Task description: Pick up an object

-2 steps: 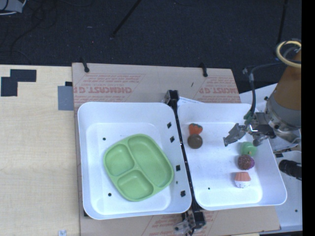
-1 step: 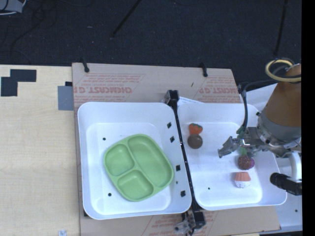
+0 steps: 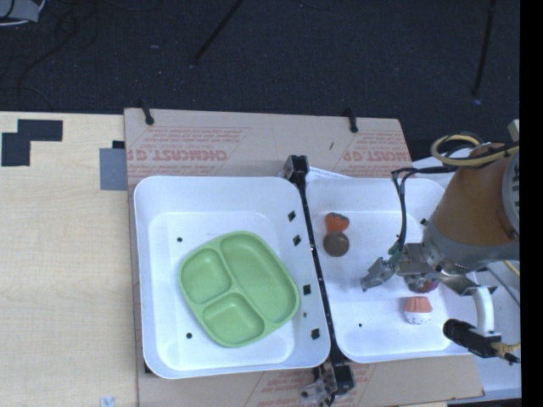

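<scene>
Nearest the camera in the right bin sits a small pink-and-white object, just beside and below the wrist of the arm. It looks like a toy cupcake or similar — pale base, reddish top partly tucked under the gripper's body. I judge it light, stiff and smooth, so a pinch across its sides at mid-height should hold, though a rounded wall may slip out. It appears to stand upright with no clear long axis; its top points up toward the camera.

The gripper hangs a little farther in, pointing toward the divider between the bins. Its fingers look slightly parted, and nothing lies between them — bare white floor shows around the tips.

Farther still, near the divider, a brown round object rests touching or almost touching an orange-red piece with a hint of green on it behind it. Both seem small, hard plastic toys, light and rolling easily; the brown one, being round, offers no preferred axis, so any pinch across its widest part would do.

In the left bin lies a green divided plate, flat, its long axis running diagonally.
</scene>
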Tool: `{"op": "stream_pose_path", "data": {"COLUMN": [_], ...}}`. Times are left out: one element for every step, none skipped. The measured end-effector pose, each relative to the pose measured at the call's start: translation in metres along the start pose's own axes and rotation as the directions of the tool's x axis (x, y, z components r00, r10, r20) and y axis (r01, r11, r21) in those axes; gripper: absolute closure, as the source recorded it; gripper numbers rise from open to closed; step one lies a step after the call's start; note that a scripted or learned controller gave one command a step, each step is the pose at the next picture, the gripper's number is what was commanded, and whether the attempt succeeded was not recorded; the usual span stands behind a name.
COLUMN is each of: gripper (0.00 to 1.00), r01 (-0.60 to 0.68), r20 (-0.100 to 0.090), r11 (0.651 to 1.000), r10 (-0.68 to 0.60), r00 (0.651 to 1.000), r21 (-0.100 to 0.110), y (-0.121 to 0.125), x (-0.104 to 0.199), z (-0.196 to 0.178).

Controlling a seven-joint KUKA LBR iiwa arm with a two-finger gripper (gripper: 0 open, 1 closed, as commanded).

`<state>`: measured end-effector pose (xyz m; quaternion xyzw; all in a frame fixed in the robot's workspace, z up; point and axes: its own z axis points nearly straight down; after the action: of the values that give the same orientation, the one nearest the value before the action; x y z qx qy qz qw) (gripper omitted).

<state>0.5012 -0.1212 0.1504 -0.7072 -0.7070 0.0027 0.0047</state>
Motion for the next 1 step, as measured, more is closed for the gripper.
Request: {"op": "stream_pose_path", "data": {"gripper": [0.0], "r01": [0.0], "r20": [0.0], "r11": [1.0], "r10": [0.0], "r00": [1.0], "r21": [-0.004], "y": [0.0005], "x": [-0.0021], "z": [0.0435]}}
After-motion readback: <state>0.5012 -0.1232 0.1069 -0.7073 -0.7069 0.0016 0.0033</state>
